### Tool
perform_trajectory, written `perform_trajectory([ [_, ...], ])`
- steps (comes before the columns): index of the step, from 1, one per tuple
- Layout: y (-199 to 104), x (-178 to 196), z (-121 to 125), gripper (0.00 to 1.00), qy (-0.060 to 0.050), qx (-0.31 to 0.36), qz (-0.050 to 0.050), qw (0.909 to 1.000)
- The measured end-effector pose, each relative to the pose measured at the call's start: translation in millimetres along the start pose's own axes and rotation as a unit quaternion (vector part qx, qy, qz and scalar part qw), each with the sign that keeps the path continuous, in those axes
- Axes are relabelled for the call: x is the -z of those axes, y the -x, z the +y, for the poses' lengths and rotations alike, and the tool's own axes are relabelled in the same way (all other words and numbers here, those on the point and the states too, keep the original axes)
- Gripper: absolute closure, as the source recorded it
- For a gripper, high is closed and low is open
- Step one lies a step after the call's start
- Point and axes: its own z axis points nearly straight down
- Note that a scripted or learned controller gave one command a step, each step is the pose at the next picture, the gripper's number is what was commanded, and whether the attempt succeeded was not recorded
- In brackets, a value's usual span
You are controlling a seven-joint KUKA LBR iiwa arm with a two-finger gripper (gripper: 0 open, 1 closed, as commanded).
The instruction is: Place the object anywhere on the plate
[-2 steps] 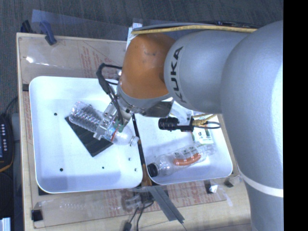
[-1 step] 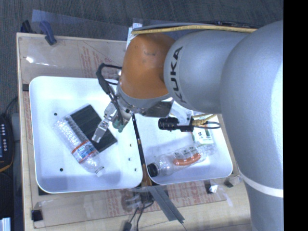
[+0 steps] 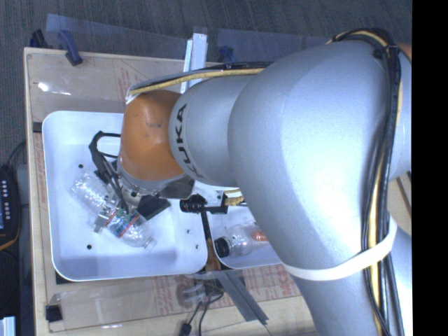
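You are looking down on a robotics lab bench, not a home or a shop. The big grey arm [image 3: 301, 152] with its orange band [image 3: 147, 135] and loose black cables [image 3: 101, 149] fills much of the view. It stands over two shallow white bins: the left bin [image 3: 63, 187] and the right bin [image 3: 245, 261], set side by side on a pale wooden board [image 3: 84, 82]. Blue clamps [image 3: 70, 47] sit at the board's far edge, and a metal bracket [image 3: 238, 296] lies at its near edge. Dark grey carpet [image 3: 210, 5] lies beyond the bench. A black device [image 3: 7, 201] with buttons sits at the left edge.
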Motion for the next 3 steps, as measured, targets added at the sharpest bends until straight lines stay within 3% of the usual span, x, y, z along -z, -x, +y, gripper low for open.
perform_trajectory([
  [1,1,10,0,1.00,0.000,0.001,0.000,1.0000],
  [2,52,100,-74,1.00,-0.001,-0.039,0.000,0.9992],
  [3,104,99,-152,1.00,-0.001,-0.011,-0.001,0.9999],
])
